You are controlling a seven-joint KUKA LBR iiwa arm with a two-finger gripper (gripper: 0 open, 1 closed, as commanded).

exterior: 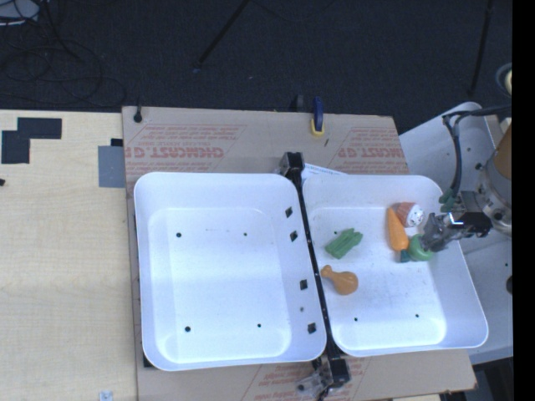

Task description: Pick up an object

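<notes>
Lying seemingly just under the jaws, a green object (415,253) touches the carrot (396,229).

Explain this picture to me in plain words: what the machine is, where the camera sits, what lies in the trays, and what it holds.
One camera looks down at a slant on a bench with two shallow white bins, a left bin and a right bin. The machine is a robot arm reaching in from the right; its gripper is the two-finger part that grasps. The right bin holds toy pieces: an orange carrot shape, a green piece, a tan pear-like piece, and a small green thing just below the gripper. Whether it holds anything is too small to tell.
</notes>
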